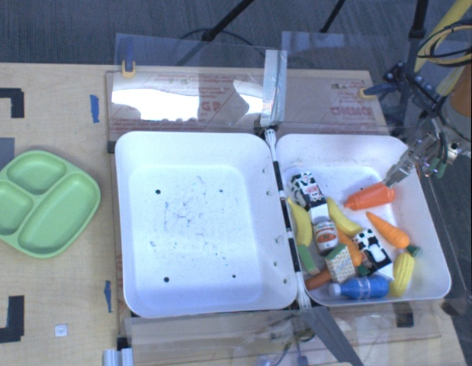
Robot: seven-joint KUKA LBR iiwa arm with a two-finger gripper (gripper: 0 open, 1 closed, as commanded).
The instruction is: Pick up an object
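- Nearest the camera, the light wooden counter (60, 296) carries two shallow white plastic bins set side by side, so things can be taken from one and dropped in the other.
- The left white bin (136, 280) shows only faint blue scuffs and a few dark specks on its floor.
- The right white bin (438, 280) holds all the candidates, heaped toward its near side, probably where they slid or were dropped.
- At that near edge lie a blue plastic bottle (364, 287) on its side and a yellow toy corn cob (403, 271), just beside one another.
- Behind them sit a black-and-white cow-patterned block (371, 248), a small brown-labelled jar (325, 235), a yellow toy banana (300, 221) and an orange toy carrot (388, 231), crowded and touching.
- A second cow-patterned carton (305, 188) rests further back, near the divider.
- An orange plastic carrot-shaped toy (370, 196) lies apart from the heap, which makes it the easiest target.
- The gripper (397, 174) hangs just above that toy's far end; whether it is spread or closed cannot be made out, and nothing is seen held.
- At the left, a green divided plastic plate (41, 204) sits well apart from the bins.
- Farthest back, clear plastic sheets (190, 90) stand behind the bins, likely to stop things escaping.
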